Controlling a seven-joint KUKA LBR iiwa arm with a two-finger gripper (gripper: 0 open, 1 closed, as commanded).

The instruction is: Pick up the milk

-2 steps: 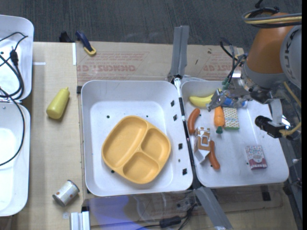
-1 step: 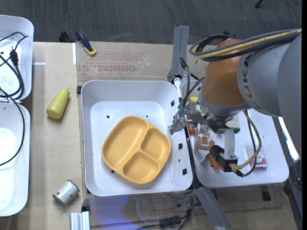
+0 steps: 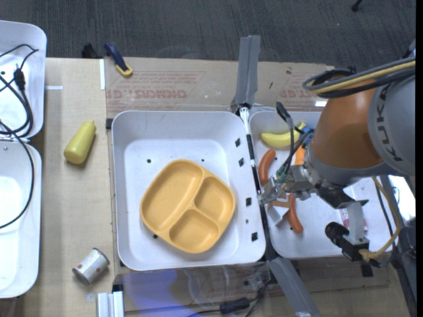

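My gripper (image 3: 276,195) is low over the left part of the right bin (image 3: 310,243), just right of the wall between the two bins. It hangs over two orange-red sausages, one (image 3: 266,164) at its upper left and one (image 3: 295,220) at its lower right. A small white box with a red mark (image 3: 355,218), possibly the milk, lies to the gripper's right and apart from it, partly under the arm. The bulky orange and grey wrist (image 3: 344,140) hides much of the right bin.
A banana (image 3: 277,138) lies at the back of the right bin. In the left bin (image 3: 132,144) sits a yellow divided plate (image 3: 188,205). A yellow bottle (image 3: 80,142) and a small can (image 3: 90,265) lie on the bench to the left.
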